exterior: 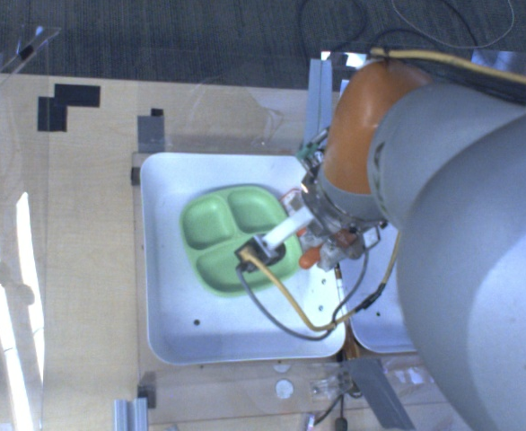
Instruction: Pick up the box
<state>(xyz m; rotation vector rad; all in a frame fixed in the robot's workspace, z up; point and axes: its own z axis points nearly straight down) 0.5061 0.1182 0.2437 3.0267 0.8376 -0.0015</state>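
— Gripper (328, 241) state?
— It cannot be told. The gripper is seen over the right side of the left bin (182, 321), beside a green divided plate (218, 227).
— And the box?
— Its place cannot be told. A small orange thing (308, 259) is seen just beside the gripper, near the plate's right rim

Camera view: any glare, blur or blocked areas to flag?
Camera view: bright glare streaks lie on the bench at left; the left bin is evenly lit and sharp; the arm, near the lens, looks soft and covers most of the right bin.
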